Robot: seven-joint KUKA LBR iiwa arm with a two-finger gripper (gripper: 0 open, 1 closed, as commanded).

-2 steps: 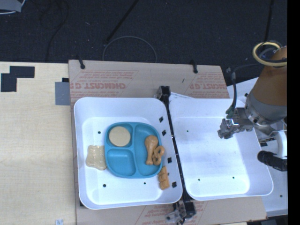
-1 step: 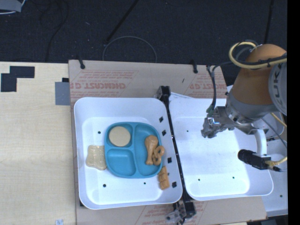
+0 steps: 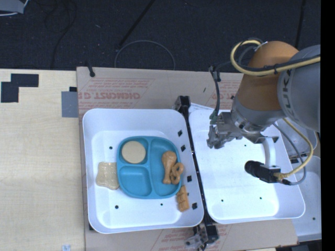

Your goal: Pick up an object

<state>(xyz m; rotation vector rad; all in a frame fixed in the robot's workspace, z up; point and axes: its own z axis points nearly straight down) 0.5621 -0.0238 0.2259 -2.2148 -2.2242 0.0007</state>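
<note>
arm over the right bin, food waiting in the left bin

on the counter (image 3: 42, 156), the left bin (image 3: 99, 120) holds a pale cracker-like piece (image 3: 107, 175) beside a blue tray (image 3: 147, 167), which carries a round cookie (image 3: 133, 151) and a drumstick-shaped piece (image 3: 170, 166); a small brown piece (image 3: 182, 198) lies just off the tray's corner. the gripper (image 3: 215, 141) hangs over the right bin (image 3: 235, 203), nothing visibly in it; how far open it is, i cannot tell. to do this well, it should probably cross the divider, pick one piece lying apart, and come straight down over it.
</note>
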